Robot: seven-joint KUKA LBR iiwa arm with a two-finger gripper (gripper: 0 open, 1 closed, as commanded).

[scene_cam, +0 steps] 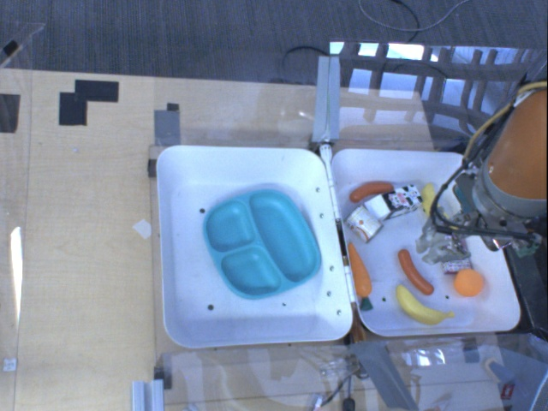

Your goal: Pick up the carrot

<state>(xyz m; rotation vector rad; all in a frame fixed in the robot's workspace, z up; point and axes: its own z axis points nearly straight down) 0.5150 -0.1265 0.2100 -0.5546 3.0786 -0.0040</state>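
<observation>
The carrot lies in the right bin, hard against its left wall, running lengthwise from far to near with its dark green end toward the near side. It lies by itself, with nothing on top of it, and it is not in my grasp.

Just beyond its far end stands a small white can, tipped on its side, and past that a sausage lies across the far left part of the bin. A black-and-white patterned item sits to the right of that sausage, with a yellow piece beside it that I cannot identify.

To the right of the carrot, well apart from it, a second sausage lies at a slant in the middle of the bin. Near it, toward the front, a banana curves along the near side, and an orange rests to its right.

My pincer hangs over the right half of this bin, between the second sausage and the orange, well away from the carrot. From this angle I cannot tell whether it is spread or pressed together. My arm comes in from the right, its orange band above the wrist.

The left bin sits beside this one, their walls touching, and holds a blue divided plate in its middle.
</observation>
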